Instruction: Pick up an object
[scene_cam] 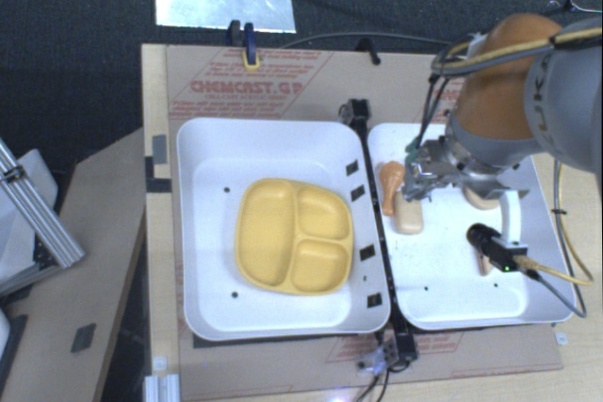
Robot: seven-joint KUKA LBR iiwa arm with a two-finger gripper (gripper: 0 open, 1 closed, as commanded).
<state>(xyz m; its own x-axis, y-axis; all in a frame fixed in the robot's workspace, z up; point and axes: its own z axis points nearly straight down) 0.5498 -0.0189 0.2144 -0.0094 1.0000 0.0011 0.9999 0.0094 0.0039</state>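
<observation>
Claw (415, 186) hangs in the right bin (452, 297), can't tell its state. 1 carrot (388, 186) just left, 1 bread chunk (408, 218) below. 1 yellow tray (293, 235) far left.

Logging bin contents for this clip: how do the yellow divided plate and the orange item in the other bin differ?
The yellow plate is broad and flat, with three compartments; the orange item is small, narrow and elongated. The plate lies alone in the middle of the left bin; the orange item sits against the right bin's left wall, beside a beige piece and close under the gripper. Both rest on a bin floor, neither lifted.
</observation>
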